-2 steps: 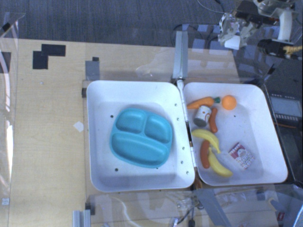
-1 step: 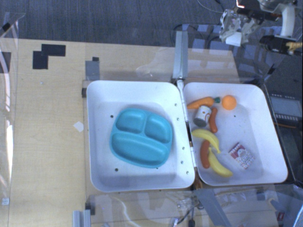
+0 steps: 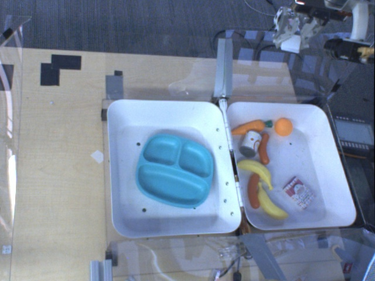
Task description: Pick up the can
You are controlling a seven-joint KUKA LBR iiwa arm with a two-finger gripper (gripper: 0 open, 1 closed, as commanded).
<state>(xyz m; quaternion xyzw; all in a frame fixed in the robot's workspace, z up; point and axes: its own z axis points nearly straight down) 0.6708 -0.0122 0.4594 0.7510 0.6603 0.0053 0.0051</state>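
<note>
Well below and left of the pincer (image 3: 291, 33), the can (image 3: 250, 143) is seen on its side in the right bin (image 3: 334, 157), between carrot (image 3: 248, 127) and sausage (image 3: 264, 148); pincer state cannot be told.

A light wooden bench (image 3: 58, 157) fills most of the frame, and black tape shapes (image 3: 58, 68) stick to it in the upper left. Along the top of the frame lies a dark grey carpet floor (image 3: 146, 10). A grey metal post (image 3: 222, 69) stands on the bench near the top middle, and clear plastic walls (image 3: 12, 98) shine at the left edge.
</note>
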